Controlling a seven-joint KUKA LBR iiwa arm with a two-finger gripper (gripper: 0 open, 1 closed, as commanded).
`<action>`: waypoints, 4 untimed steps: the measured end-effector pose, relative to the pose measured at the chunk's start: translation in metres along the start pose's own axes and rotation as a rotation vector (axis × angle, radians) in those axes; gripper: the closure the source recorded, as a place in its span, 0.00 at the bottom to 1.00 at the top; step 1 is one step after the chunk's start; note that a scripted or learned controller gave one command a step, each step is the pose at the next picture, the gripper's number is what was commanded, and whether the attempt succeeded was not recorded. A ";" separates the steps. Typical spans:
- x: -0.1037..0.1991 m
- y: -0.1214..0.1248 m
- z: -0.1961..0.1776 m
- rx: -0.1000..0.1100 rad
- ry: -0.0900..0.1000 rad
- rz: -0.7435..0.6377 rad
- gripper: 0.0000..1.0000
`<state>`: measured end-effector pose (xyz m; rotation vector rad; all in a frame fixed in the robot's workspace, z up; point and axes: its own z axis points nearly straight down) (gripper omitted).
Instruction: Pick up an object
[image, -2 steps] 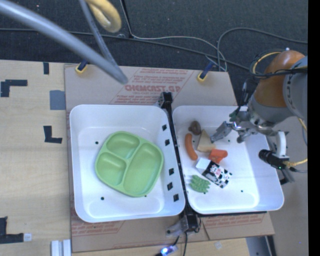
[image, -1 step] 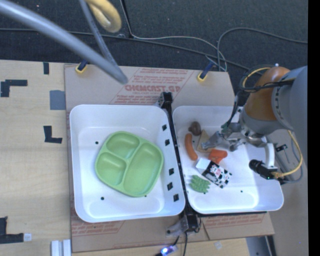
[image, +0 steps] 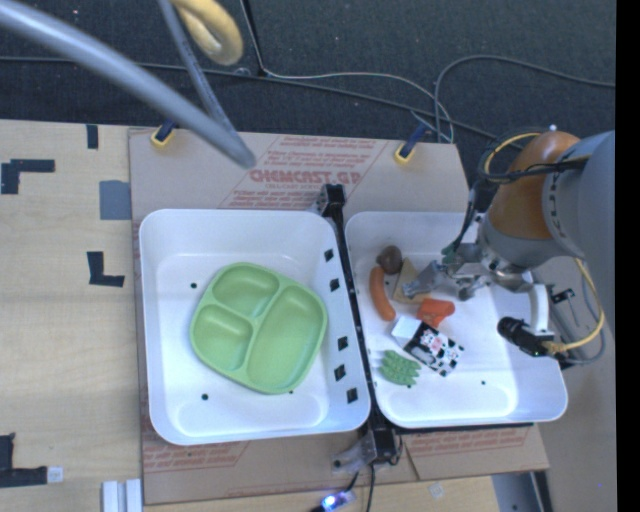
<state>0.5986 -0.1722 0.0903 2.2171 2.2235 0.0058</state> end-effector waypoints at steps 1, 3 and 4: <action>0.001 0.000 -0.007 -0.001 -0.001 -0.001 1.00; 0.002 0.007 -0.098 0.001 -0.001 0.001 1.00; 0.003 0.008 -0.144 -0.001 -0.002 0.001 1.00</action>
